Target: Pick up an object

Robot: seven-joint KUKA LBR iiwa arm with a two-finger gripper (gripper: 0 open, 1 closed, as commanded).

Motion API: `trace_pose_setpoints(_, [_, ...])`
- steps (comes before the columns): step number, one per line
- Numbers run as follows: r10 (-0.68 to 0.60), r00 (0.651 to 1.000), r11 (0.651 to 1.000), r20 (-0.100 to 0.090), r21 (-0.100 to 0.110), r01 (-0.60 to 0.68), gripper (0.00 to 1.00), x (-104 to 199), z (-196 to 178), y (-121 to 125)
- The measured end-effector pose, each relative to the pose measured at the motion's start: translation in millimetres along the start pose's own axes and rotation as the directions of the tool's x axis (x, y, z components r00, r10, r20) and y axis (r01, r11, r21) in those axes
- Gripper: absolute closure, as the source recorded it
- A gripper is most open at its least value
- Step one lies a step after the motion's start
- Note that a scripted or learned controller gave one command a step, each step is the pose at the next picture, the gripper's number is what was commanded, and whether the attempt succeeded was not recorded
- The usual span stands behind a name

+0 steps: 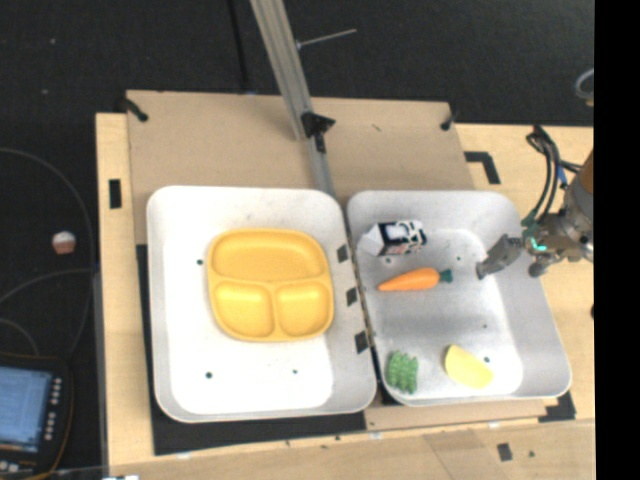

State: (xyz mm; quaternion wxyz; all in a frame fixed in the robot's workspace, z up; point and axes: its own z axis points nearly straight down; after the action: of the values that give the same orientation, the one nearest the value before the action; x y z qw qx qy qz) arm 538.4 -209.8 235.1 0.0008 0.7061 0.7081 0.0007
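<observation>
A: Where is the tool (512,253) at this moment?

B: Over the right edge of the right bin (520,318), toward its far side. A grey finger (497,257) slants down and to the left from the wrist, its tip above the white floor of the bin.

A: Is it clenched or released?

B: I cannot tell. Nothing shows between its fingers, and it is touching none of the objects.

A: What lies in that bin?

B: Four things. An orange carrot (410,281) with a green tip lies across the middle, the tip pointing right toward the tool. Just beyond it, on the far side, sits a small black-and-white object (399,236). At the near edge are a green bumpy piece (402,370) on the left and a yellow piece (468,366) to its right, near each other but apart.

A: Which is closest to the tool?

B: The carrot; its green tip lies near the finger's end, with bare bin floor between them.

A: And the left bin (180,298)?

B: It holds a yellow tray (270,283) with three compartments, one long one on the far side and two smaller ones on the near side.

A: Anything else on the table (300,128)?

B: A grey metal bar (285,58) runs from the far side down to the gap between the bins.
</observation>
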Motion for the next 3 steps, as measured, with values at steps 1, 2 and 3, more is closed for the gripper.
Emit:
trace_pose_setpoints(1, [0.003,1.0,1.0,0.001,0.005,-0.003,0.0,-1.0,42.1,-2.3])
trace_pose_setpoints(2, [0.004,1.0,1.0,0.001,0.005,-0.004,0.0,-9.5,87.1,-2.7])
trace_pose_setpoints(3, [0.004,1.0,1.0,0.002,0.002,-0.004,0.0,-10.9,135.7,-2.8])
